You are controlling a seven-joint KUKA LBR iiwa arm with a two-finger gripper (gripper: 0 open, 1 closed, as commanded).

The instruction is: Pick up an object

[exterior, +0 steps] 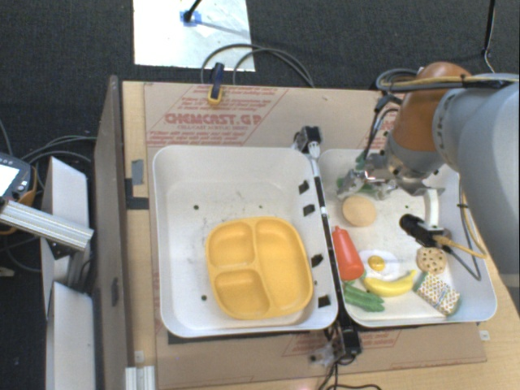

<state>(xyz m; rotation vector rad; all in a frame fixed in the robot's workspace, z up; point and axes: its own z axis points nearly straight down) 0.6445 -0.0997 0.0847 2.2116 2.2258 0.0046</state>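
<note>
The carrot [347, 253] lies in the right bin [479, 299] against its left wall, its long axis running from 11 to 5 o'clock, the tip toward 11. The banana [390, 284] curves across at 4 o'clock from it, its ends turned up. A tan round roll [359, 211] sits at 1 o'clock from the carrot.

The gripper [370, 179] hangs just above the roll, at 12 o'clock from it; whether it is apart or together I cannot tell.

The left bin [175, 218] carries a yellow divided tray [258, 266]. Both bins rest on a cardboard sheet [211, 112] over dark carpet [57, 47].
</note>
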